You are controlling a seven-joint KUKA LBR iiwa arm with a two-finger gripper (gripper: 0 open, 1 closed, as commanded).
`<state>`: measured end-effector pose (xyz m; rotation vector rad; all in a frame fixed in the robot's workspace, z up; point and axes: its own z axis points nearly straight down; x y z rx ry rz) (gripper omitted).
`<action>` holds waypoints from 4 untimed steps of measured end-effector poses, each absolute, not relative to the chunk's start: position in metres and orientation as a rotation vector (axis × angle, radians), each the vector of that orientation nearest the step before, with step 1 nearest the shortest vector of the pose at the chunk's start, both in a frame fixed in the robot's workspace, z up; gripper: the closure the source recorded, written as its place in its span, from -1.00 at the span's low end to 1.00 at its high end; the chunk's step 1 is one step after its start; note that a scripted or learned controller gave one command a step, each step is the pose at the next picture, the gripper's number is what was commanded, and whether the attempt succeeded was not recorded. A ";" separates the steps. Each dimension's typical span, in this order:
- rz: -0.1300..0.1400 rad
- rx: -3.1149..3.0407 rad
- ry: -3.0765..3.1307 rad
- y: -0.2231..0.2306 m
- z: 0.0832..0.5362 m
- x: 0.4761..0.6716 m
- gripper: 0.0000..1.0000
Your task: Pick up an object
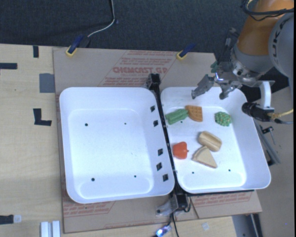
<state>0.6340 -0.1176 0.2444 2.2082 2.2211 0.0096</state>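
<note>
Several food toys lie in the right bin. A green pickle-shaped piece lies next to an orange waffle-like piece. A green broccoli sits near the bin's right side. Lower down are a red-orange piece, a tan bread roll and a tan wedge. My gripper hangs above the bin's far edge, open, with its fingers spread and nothing between them. It is above and behind the waffle piece.
The left bin stands beside the right one, with a black hinge strip between them. Both rest on a cardboard sheet held by blue and yellow clamps. The arm's body fills the upper right.
</note>
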 end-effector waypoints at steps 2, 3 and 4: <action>-0.003 2.222 2.214 -0.228 0.269 0.625 -1.00; -0.006 2.222 2.227 -0.222 0.205 0.648 -1.00; -0.003 2.218 2.224 -0.223 0.191 0.669 -1.00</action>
